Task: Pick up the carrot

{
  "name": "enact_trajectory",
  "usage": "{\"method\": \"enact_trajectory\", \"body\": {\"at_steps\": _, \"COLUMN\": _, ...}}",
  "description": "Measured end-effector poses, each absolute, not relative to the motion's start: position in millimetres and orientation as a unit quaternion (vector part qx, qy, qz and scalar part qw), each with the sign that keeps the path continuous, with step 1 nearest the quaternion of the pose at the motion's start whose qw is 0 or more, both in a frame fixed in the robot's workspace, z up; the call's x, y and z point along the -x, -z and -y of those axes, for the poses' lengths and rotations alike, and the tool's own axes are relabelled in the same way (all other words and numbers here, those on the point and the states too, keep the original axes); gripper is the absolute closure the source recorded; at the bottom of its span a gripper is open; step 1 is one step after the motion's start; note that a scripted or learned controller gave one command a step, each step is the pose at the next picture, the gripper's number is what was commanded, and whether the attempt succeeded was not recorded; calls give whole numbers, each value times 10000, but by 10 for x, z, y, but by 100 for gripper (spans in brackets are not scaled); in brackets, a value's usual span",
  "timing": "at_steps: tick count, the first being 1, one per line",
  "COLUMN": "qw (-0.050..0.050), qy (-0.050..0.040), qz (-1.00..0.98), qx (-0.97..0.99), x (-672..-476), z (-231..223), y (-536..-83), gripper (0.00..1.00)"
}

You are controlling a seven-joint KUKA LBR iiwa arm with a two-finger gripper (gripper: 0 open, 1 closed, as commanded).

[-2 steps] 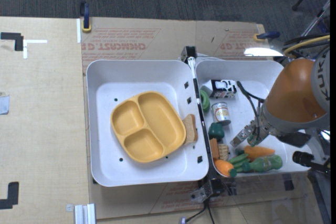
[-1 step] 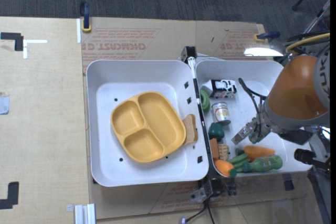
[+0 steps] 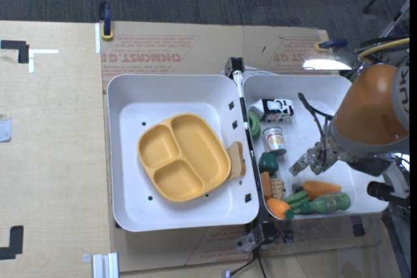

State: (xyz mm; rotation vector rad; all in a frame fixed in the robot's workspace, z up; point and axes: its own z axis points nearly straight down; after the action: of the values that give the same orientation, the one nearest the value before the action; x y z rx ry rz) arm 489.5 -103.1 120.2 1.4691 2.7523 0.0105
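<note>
The carrot (image 3: 322,189) lies on its side near the front of the right bin (image 3: 306,84), orange with a green top pointing left. My gripper (image 3: 308,164) hovers just behind it, a little to its left, above the bin floor. It looks open, with nothing between its fingers. The orange band of the arm hangs over the bin's right side.
Around the carrot lie a green cucumber-like piece (image 3: 328,204), an orange fruit (image 3: 278,208), a small can (image 3: 274,139), a green vegetable (image 3: 268,161) and a black-and-white carton (image 3: 277,109). The left bin (image 3: 124,140) holds a yellow divided plate (image 3: 183,157) and a toast slice (image 3: 236,160).
</note>
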Motion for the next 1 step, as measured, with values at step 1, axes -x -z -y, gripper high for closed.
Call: {"method": "enact_trajectory", "body": {"at_steps": 1, "qw": 106, "qy": -33, "qz": -8820, "qx": -4712, "x": -4894, "z": 1030, "y": -1202, "gripper": 0}}
